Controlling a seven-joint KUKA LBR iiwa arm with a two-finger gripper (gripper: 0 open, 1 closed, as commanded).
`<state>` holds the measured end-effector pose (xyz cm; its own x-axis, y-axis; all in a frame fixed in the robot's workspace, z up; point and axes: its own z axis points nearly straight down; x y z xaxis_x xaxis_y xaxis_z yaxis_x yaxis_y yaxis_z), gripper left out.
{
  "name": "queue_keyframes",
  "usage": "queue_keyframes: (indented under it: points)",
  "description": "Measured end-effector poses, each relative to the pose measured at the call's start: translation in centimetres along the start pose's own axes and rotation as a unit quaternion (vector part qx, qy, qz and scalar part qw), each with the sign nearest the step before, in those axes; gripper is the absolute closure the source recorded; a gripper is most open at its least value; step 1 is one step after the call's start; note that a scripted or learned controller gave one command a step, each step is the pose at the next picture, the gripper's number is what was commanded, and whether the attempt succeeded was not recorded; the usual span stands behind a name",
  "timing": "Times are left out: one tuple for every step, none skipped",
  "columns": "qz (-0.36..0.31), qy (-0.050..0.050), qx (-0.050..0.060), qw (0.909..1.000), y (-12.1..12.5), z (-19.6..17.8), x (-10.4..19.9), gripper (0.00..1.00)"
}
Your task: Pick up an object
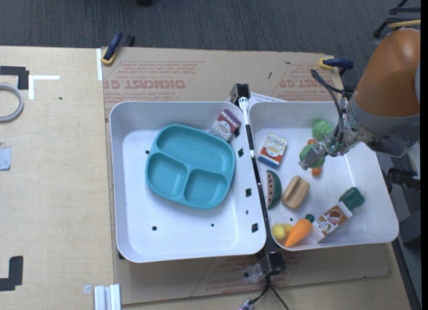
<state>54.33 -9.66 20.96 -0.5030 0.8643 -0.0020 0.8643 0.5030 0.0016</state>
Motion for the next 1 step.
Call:
queue_keyframes:
  points:
    - [0.001, -0.001, -0.001, 1.0000, 0.09, -0.98, -0.09, 1.00]
